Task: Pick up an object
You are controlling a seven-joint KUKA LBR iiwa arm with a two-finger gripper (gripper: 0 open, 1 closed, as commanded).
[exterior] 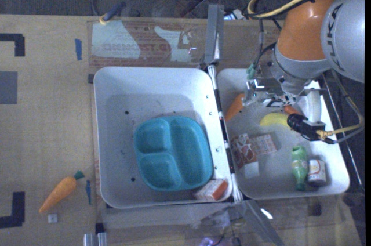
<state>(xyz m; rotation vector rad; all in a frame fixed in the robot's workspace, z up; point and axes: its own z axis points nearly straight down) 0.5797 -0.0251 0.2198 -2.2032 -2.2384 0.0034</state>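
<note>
My gripper (265,97) hangs over the back of the right bin (342,181), under the grey and orange wrist. Just below it lies a yellow banana (274,119), and to its left an orange piece (235,107) leans on the bin's left wall. A printed snack packet (254,148) lies flat in the bin's middle. At the front right are a green bottle (299,166) and a small can (316,170), side by side. I see nothing held in the gripper.
The left bin (116,94) holds a teal divided plate (173,153) and an orange-and-white carton (213,190) at its front right corner. A toy carrot (58,192) lies on the bench to the left. Cables hang near the arm (316,131).
</note>
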